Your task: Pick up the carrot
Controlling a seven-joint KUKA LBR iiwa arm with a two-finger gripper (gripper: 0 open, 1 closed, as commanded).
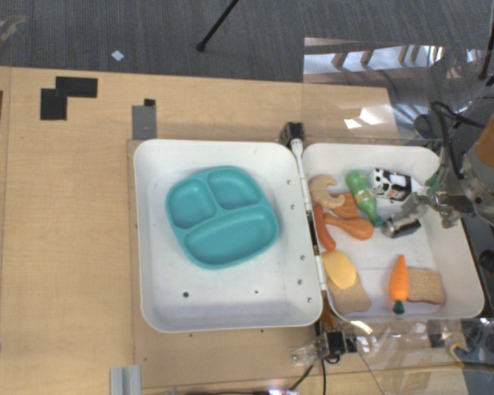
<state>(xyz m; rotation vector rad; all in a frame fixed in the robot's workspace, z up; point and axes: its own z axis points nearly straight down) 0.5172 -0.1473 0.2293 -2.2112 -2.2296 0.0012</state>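
carrot (398, 282) lay in right bin (469, 299) near front edge, long axis roughly upright, green tip toward camera; gripper (402, 224) sat above-behind it, well apart, holding nothing, can't tell its opening

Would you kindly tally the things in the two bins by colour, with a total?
Teal: 1, plate, left bin
Orange: 3, carrot, two more, right bin
Green: 1
Tan or yellow: 3
Black-and-white: 1
Total: 9
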